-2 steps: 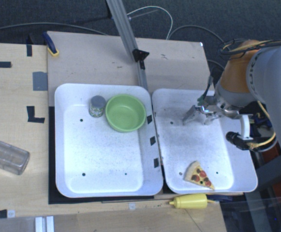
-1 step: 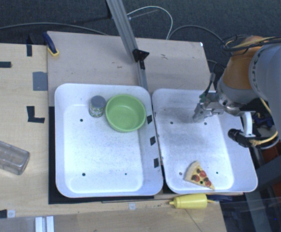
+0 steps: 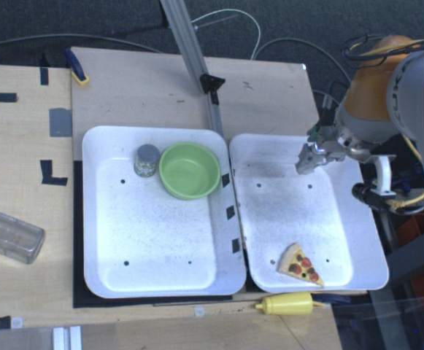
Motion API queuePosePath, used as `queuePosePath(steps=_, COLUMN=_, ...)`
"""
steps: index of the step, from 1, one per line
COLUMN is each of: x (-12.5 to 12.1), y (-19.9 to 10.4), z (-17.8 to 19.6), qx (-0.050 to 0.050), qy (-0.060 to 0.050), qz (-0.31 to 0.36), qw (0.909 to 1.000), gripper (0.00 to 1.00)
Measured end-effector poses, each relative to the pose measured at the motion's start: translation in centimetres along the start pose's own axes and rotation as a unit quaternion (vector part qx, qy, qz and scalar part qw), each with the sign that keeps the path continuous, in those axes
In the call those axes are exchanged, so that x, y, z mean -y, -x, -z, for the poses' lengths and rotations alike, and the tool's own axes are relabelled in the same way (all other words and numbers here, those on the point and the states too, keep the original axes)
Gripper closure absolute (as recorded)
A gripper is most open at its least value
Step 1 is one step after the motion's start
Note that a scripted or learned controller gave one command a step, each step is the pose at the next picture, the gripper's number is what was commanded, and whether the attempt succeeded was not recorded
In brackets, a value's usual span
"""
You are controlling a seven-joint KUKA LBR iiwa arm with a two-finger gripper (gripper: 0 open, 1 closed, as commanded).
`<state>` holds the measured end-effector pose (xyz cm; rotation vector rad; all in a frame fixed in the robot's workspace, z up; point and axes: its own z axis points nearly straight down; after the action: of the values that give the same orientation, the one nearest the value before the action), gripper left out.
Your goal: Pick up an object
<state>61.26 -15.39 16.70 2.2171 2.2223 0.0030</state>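
From my feed I see the arm (image 3: pixel 376 97) reaching in from the right, its orange band above the wrist, with the jaws hanging over the upper part of the right bin (image 3: pixel 357 217), near its far rim. At this slant the gripper (image 3: pixel 308 160) is a small grey blur and I cannot tell how the jaws stand, and I make out nothing between them. In that same bin a toy pizza slice (image 3: pixel 299 263) lies flat near the front rim, well apart from the gripper. The left bin (image 3: pixel 153 268) holds a green bowl (image 3: pixel 190 170) toward its far right corner, and a small grey can (image 3: pixel 147 160) stands just beside the bowl on its left. On the counter (image 3: pixel 124 86), a yellow bottle (image 3: pixel 288 304) lies on its side just in front of the right bin, and a clear plastic container (image 3: pixel 7 235) lies well to the left of the bins.
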Motion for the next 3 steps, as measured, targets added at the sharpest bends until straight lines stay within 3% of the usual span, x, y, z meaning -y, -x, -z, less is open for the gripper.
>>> queuePosePath(steps=2, x=-0.2, y=-1.0, z=8.4, qx=0.000, qy=0.000, qz=0.000, qw=1.0000, gripper=1.00)
queuePosePath(steps=3, x=0.5, y=-6.6, z=9.0, qx=-0.001, qy=-0.002, qz=0.002, qw=1.0000, gripper=1.00)
